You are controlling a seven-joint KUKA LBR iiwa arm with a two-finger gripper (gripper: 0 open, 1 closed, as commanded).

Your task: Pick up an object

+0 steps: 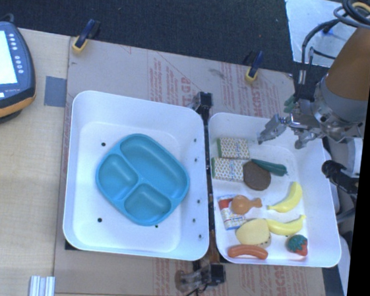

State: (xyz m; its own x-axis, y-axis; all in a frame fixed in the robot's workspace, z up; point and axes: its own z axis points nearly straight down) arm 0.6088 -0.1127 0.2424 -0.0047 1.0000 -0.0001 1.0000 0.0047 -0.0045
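My gripper (284,136) hangs over the far end of the right bin (333,220), open, with nothing between its fingers. Below it in the bin lie toy foods: two sandwich crackers (233,147) (228,169), a dark green cucumber (269,167), a brown cookie (257,177), two yellow bananas (287,198) (286,225), a chicken drumstick (243,204), a yellow potato (254,232), a sausage (247,252), a strawberry (297,244) and a small red-and-white packet (229,215). The gripper is up and to the right of the crackers, apart from every item.
The left bin (80,165) holds a blue divided plate (142,178). A teach pendant (2,70) lies at the far left of the bench. Clamps (83,35) (252,64) hold the cardboard sheet's far edge. A black bracket (204,102) sits between the bins.
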